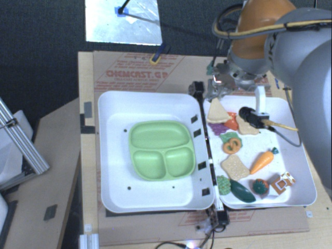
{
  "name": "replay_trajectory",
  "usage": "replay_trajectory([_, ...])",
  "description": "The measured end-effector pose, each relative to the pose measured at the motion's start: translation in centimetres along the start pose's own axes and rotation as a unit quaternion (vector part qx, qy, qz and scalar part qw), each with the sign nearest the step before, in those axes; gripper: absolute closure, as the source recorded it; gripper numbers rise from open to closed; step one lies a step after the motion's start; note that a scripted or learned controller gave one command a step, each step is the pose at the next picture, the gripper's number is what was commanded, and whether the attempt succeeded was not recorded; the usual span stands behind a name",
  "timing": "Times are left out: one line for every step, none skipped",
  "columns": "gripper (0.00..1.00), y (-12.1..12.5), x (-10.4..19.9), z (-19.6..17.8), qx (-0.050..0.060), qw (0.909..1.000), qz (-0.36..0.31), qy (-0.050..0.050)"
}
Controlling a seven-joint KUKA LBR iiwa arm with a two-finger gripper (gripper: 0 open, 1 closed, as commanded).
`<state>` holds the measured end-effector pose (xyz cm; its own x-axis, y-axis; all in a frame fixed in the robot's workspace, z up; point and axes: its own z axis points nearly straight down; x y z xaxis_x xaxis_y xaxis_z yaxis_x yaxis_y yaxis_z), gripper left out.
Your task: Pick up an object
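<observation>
Orange-banded arm hangs over the right bin's [303, 183] far corner, gripper [217, 90] just above the sandwich wedge [218, 111]. Can't tell its state. I'd say approach step; next, drop straight down.

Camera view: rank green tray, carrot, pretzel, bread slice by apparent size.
1. green tray, by far
2. bread slice and carrot, too close to rank
3. pretzel, smallest
</observation>
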<state>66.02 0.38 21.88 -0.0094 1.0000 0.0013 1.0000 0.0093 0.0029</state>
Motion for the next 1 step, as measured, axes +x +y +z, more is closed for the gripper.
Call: replay_trajectory([1.0,0.14,0.24,-0.41,0.0,1.0,0.002,-0.001])
